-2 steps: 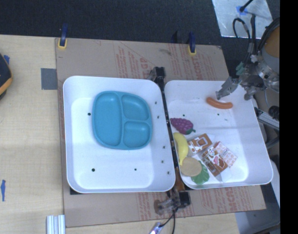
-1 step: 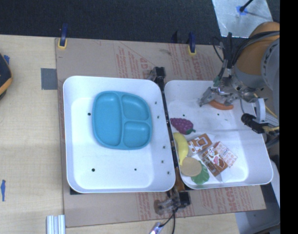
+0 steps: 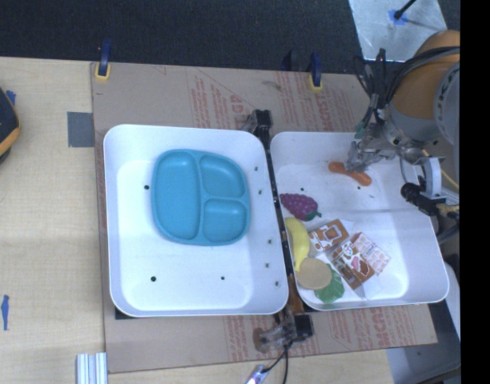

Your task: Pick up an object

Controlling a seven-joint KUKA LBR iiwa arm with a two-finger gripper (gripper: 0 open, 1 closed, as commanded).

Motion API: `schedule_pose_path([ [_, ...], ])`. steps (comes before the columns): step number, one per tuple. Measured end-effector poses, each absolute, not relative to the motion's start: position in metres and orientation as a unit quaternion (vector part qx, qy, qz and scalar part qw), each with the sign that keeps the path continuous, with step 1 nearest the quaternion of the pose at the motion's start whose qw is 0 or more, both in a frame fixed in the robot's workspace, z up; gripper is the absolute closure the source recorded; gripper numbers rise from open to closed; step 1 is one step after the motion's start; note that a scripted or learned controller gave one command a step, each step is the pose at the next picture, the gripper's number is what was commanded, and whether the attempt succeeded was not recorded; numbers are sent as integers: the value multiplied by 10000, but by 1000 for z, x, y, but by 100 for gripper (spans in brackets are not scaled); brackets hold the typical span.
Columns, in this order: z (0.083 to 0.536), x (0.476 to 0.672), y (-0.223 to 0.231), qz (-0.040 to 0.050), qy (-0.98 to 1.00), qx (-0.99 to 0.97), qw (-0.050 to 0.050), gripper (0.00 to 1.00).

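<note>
gripper down in the right bin right over the orange carrot, can't tell if it's got it or how the fingers sit, purple grapes, banana and snack packets near the front, blue divided plate in the left bin

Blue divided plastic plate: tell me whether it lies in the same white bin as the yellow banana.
No. The blue divided plastic plate lies in the left white bin, while the yellow banana lies in the right white bin.
</note>
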State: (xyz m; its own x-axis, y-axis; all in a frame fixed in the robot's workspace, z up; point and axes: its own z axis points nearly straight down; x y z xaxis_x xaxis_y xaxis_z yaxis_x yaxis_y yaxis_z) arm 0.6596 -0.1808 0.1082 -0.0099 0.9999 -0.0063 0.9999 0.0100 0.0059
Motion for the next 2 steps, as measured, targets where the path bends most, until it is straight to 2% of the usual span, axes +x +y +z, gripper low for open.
schedule_pose_path([
  [1,108,659,-181,-3,7108,7034,41,0],
  [2,119,660,-181,-5,7118,7024,44,100],
])
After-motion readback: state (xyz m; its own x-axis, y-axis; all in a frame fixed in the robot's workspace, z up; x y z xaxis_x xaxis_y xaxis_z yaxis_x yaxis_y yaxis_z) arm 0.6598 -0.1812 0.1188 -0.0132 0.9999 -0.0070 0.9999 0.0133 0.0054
